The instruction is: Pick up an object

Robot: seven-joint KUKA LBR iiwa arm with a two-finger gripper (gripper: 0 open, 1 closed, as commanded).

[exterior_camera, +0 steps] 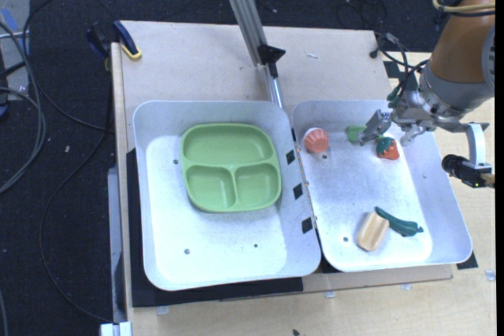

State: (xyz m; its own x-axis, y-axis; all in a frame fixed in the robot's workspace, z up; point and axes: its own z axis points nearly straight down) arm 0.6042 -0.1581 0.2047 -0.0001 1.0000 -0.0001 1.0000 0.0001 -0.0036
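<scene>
My gripper (393,130) hangs over the far part of the right bin (441,201), its two fingers spread apart and open. Just below and between the fingertips lies a small red strawberry-like toy with a green top (387,149), on the bin floor and not gripped. A small green piece (354,134) lies right beside the left finger. A pink-orange round toy (316,141) rests near the bin's left wall. At the near end, a tan bread-like cylinder (372,231) lies next to a dark green curved piece (400,223).
The left bin (157,240) holds a light green divided plate (231,167). A slanted metal pole (246,4) rises from the bench behind the bins. The middle of the right bin's floor shows bare white.
</scene>
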